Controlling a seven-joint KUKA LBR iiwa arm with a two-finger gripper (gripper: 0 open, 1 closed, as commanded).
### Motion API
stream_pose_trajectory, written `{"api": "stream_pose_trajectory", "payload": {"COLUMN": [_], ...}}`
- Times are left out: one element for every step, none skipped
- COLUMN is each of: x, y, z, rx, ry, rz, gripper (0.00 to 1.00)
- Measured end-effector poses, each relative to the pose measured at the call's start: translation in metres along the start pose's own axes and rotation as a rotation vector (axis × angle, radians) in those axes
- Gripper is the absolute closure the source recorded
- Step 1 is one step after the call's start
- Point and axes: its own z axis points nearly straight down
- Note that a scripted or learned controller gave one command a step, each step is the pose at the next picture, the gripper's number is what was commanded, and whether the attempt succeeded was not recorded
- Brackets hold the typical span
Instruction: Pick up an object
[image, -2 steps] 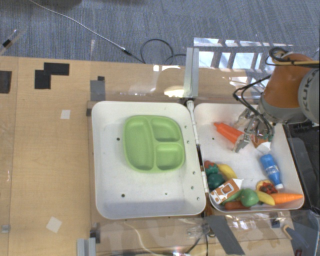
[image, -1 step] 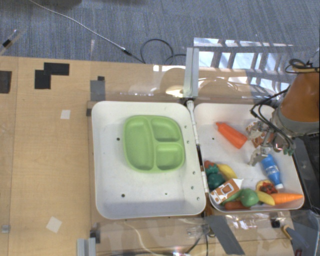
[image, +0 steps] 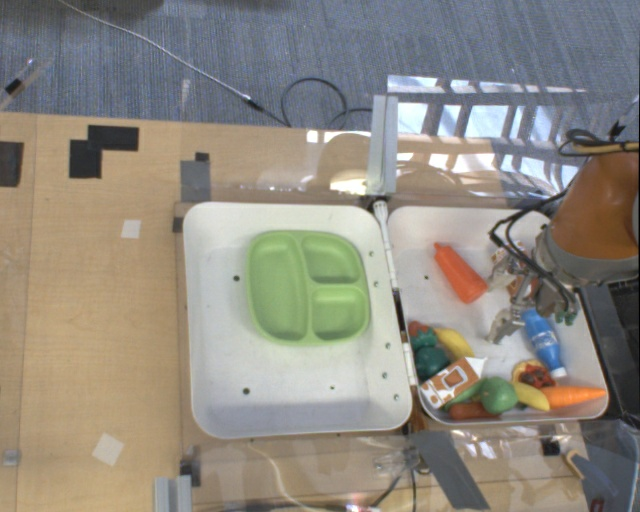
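In the right bin (image: 580, 232), my gripper (image: 530, 312) hangs low at the right side, below the orange wrist band. It is open, with one silver finger (image: 504, 325) reaching down to the left. A blue bottle (image: 545, 345) lies just under it, its upper end near the gap between the fingers, not gripped. An orange-red bottle (image: 459, 272) lies to the gripper's left. Along the bin's front edge lie a green toy (image: 428, 349), a banana (image: 454, 343), a small brown and white carton (image: 451, 381), a green pear-like fruit (image: 497, 396) and a carrot (image: 573, 396).
The left bin (image: 215, 390) holds a green divided plate (image: 306, 286). A metal divider post (image: 381, 145) stands behind the seam between the bins. Cables loop off the wrist above the right bin.
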Motion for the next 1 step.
{"api": "stream_pose_trajectory", "payload": {"x": [-0.0009], "y": [-0.0111], "z": [0.0001], "rx": [0.000], "ry": [0.000], "rz": [-0.056], "gripper": [0.00]}}
